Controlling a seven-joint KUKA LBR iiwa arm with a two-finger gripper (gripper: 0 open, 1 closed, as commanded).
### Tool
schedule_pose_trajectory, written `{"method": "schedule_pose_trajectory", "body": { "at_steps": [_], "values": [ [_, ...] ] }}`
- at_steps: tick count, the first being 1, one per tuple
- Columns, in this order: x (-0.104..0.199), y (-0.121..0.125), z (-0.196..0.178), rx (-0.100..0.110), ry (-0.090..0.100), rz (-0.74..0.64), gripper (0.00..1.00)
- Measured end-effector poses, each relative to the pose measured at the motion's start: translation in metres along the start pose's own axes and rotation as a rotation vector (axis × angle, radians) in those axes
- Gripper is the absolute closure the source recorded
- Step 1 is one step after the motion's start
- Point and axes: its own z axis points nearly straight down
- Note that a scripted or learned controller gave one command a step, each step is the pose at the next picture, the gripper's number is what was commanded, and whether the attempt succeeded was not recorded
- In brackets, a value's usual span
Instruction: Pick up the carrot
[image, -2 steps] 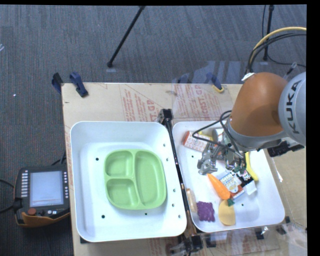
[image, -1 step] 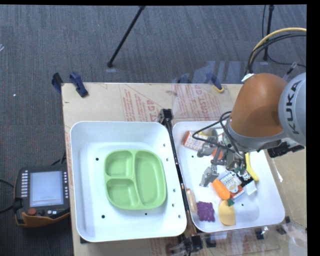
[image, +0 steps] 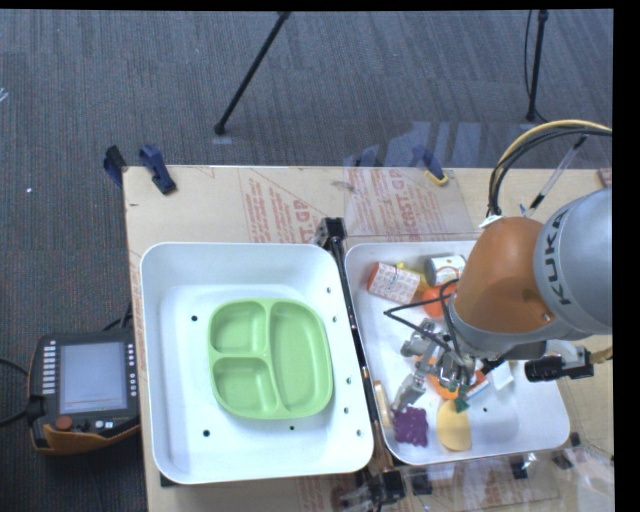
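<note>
While the arm (image: 530, 280) reaches into the right bin (image: 545, 420), the gripper (image: 447, 377) sits low over the carrot (image: 447, 384), whose orange body shows between its fingers. Nearby lie 1 purple grape bunch (image: 410, 426) and 1 yellow piece (image: 455, 431). Left bin (image: 170, 300): 1 green divided plate (image: 270, 358).

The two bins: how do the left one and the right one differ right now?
The left bin bears one thing, a green divided plate lying flat at its middle; the right bin bears several small things, among them purple grapes, a yellow piece and a small box. The gripper is down over the right bin, not the left bin. Both are shallow, white and side by side.
</note>
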Motion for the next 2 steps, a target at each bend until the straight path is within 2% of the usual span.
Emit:
{"method": "schedule_pose_trajectory", "body": {
  "at_steps": [1,2],
  "values": [
    [0.000,0.002,-0.010,-0.001,0.000,-0.006,1.00],
    [0.009,0.002,-0.103,-0.002,-0.006,0.441,1.00]
  ]
}}
